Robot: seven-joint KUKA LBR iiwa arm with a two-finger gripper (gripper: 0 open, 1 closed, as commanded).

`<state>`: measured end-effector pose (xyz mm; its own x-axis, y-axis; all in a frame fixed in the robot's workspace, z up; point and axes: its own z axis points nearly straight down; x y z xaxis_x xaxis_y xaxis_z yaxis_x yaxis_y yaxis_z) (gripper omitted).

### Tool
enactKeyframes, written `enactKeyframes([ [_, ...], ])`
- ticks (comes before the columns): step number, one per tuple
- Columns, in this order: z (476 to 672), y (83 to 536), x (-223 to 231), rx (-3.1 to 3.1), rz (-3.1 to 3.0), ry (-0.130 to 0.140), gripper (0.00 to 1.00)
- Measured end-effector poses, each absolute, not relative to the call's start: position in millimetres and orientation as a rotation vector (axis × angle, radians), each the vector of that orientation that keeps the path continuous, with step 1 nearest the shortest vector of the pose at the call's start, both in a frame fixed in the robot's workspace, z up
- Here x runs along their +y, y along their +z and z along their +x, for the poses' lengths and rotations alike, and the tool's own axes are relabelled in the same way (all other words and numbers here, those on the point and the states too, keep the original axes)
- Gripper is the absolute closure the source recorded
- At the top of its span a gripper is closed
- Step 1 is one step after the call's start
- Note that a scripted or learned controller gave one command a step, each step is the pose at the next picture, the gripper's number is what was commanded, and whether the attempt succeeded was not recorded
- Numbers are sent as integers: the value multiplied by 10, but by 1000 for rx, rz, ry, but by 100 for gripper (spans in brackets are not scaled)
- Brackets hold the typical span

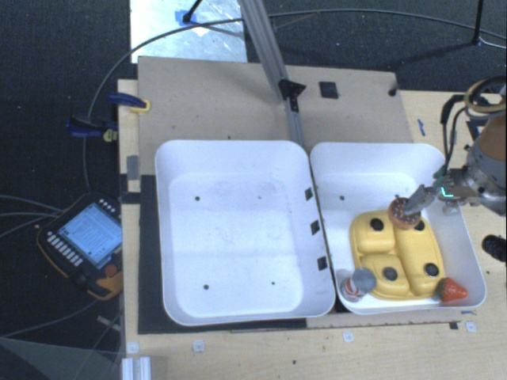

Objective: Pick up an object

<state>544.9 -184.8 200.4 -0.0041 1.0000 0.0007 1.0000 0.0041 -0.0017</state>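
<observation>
The right bin (372, 165) holds a big yellow moulded piece (396, 256) with black dots on top. A small brown-red round object (405, 213) sits at that piece's upper edge. A red object (452, 290) lies in the bin's near right corner, and a small grey and red object (359, 282) lies at the yellow piece's near left. My gripper (418, 202) reaches in from the right, and its tip is right at the brown-red round object. The view does not tell whether that object is gripped or merely touched.
The left bin (230, 228) stands beside the right one, with a raised divider edge (315, 220) between them. A slanted metal pole (265, 38) crosses the back of the bench. A handheld pendant (83, 240) and cables lie on the floor to the left.
</observation>
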Motion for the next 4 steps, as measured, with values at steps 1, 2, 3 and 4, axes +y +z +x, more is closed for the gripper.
enactKeyframes([
  [1, 5458, 2015, -1849, -2227, -2217, -1, 0],
  [2, 5491, 1429, -1924, -2222, -2219, 3, 0],
  [3, 5530, 1315, -1929, -2236, -2224, -10, 0],
  [4, 5526, 1393, -1925, -2234, -2222, -9, 100],
])
